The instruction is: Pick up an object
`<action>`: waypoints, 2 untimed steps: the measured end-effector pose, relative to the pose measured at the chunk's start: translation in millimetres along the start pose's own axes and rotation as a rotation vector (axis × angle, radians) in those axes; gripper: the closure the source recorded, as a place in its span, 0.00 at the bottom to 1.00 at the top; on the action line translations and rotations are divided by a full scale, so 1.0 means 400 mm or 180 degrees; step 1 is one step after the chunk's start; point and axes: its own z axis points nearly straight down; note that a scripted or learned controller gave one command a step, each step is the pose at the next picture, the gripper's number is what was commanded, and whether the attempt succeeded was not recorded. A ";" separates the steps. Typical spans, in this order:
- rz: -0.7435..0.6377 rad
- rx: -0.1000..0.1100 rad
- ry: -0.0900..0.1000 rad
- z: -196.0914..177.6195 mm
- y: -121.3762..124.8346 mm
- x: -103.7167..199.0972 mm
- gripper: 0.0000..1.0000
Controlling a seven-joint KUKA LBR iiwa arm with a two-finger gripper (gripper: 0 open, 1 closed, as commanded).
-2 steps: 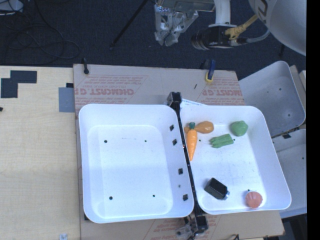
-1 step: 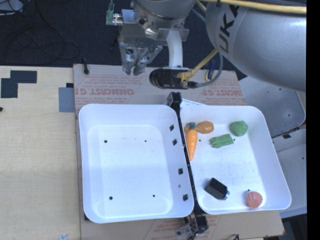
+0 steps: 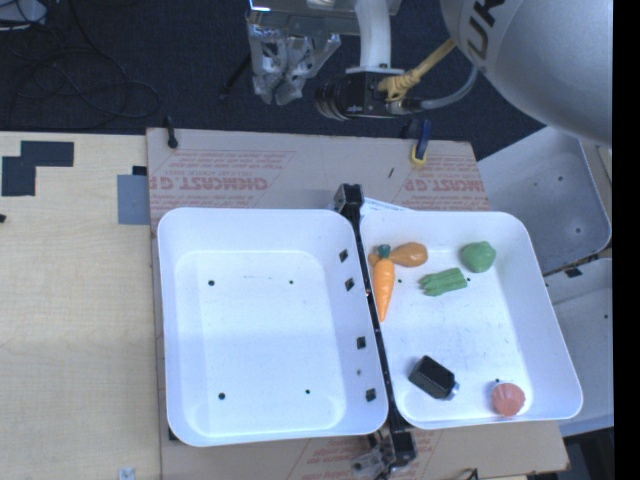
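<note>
The right bin (image 3: 545, 298) holds several objects. An orange carrot (image 3: 382, 286) lies along its left wall, with an orange lump (image 3: 408, 255) touching its top end. A green rounded piece (image 3: 479, 256) sits at the back right, and a green elongated piece (image 3: 443, 282) lies just in front of it. Near the front are a black block (image 3: 433, 377) and a pinkish-red ball (image 3: 508, 399). My gripper (image 3: 288, 63) hangs high at the top of the view, beyond the back edge of the bins, above the dark floor and far from every object.
The left bin (image 3: 175, 298) stands beside the right one, joined by a black divider (image 3: 365, 298). Both rest on a cardboard sheet (image 3: 250, 173) on the wooden bench. The grey arm body (image 3: 540, 38) fills the upper right corner.
</note>
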 end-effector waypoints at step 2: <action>0.0012 0.0033 -0.0019 0.099 -0.103 0.001 1.00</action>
